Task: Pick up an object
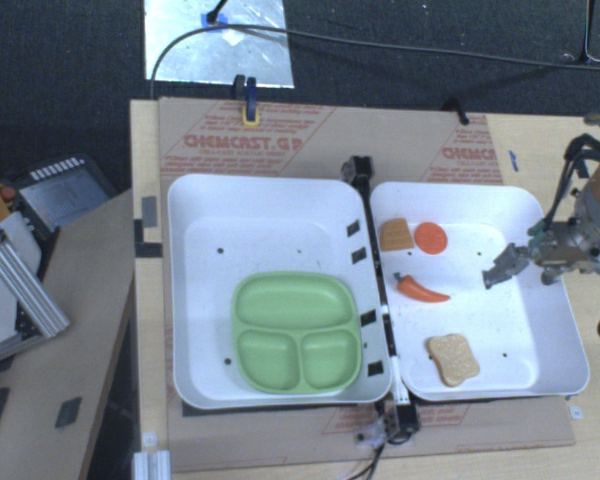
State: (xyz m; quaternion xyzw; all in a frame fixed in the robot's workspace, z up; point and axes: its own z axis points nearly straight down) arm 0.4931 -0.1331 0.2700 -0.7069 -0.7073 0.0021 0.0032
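Note:
The right bin (540, 298) holds several toy foods. A tan cracker square (396, 235) and an orange-red disc (431, 238) lie side by side at its far left. Below them an orange chili pepper (421, 289) rests near the divider. A slice of toast (453, 358) lies near the bin's front edge. My gripper (502, 266) hangs over the right half of this bin, to the right of the pepper and well apart from it. Nothing is seen between its fingers.
A green three-part plate (296, 330) sits in the left bin (210, 228). A black divider strip (372, 268) runs between the bins. Cardboard lies under both, and a yellow-handled clamp (248, 103) grips its far edge. Bare bin floor surrounds the toast.

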